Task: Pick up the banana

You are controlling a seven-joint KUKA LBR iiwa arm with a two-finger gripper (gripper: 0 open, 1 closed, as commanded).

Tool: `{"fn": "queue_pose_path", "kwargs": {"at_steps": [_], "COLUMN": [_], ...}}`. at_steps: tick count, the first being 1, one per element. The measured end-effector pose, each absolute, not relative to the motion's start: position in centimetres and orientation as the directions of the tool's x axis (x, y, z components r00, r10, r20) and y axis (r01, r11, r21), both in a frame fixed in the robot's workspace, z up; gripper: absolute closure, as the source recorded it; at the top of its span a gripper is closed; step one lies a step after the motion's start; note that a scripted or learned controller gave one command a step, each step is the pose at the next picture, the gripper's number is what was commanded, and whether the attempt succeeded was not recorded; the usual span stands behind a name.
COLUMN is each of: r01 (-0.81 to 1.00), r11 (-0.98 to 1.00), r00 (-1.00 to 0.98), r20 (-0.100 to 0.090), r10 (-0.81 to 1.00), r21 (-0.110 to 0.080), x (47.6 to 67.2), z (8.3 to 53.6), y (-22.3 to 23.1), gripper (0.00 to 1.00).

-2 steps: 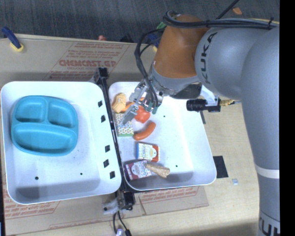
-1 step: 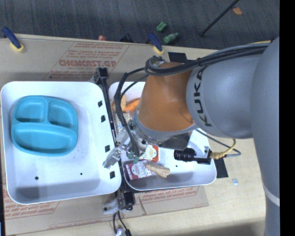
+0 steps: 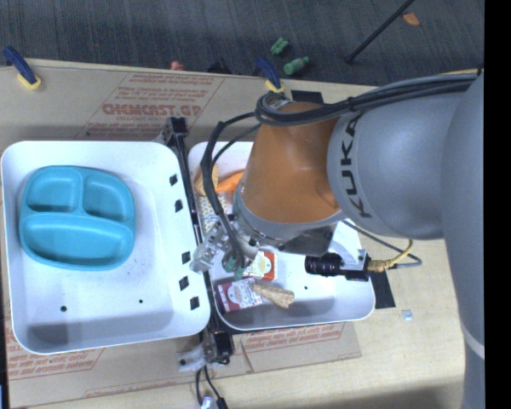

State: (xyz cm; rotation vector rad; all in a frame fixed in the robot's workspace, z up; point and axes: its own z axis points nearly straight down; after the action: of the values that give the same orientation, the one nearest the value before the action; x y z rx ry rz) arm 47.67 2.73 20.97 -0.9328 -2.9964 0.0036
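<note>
Over the right-hand shallow white bin (image 3: 358,307) the grey arm with the orange wrist band (image 3: 294,173) reaches down and covers most of the bin's interior. The gripper (image 3: 224,252) sits low near that bin's left wall, about midway along it, among metallic hardware; I cannot tell how it is set, since the wrist blocks the line of sight. No clear banana shape is identifiable: a yellow curved rim (image 3: 208,173) shows at the bin's far-left corner beside an orange patch (image 3: 230,180), but whether either is the banana is uncertain. Near the bin's near edge lie a dark red packet (image 3: 236,296) and a tan wafer-like piece (image 3: 272,295), with a white-and-orange packet (image 3: 261,265) just behind. The left white bin (image 3: 94,318) carries a blue divided plastic tray (image 3: 77,216) toward its far-left corner. Judgement: descent stage; grasp unconfirmed, lift still outstanding.
</note>
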Motion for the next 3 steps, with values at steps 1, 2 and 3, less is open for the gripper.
{"fn": "queue_pose_path", "kwargs": {"at_steps": [1, 2, 3], "r01": [0.463, 0.378, 0.146], "r11": [0.886, 0.926, 0.989], "r00": [-0.886, -0.926, -0.989], "r20": [0.004, 0.004, 0.001], "r10": [0.463, 0.378, 0.146], "r21": [-0.003, -0.002, -0.001], "x": [47.6, 47.7, 47.6], "z": [19.1, 11.9, 9.1], "y": [8.1, 11.3, 19.9], "gripper": [1.00, 1.00, 1.00]}}
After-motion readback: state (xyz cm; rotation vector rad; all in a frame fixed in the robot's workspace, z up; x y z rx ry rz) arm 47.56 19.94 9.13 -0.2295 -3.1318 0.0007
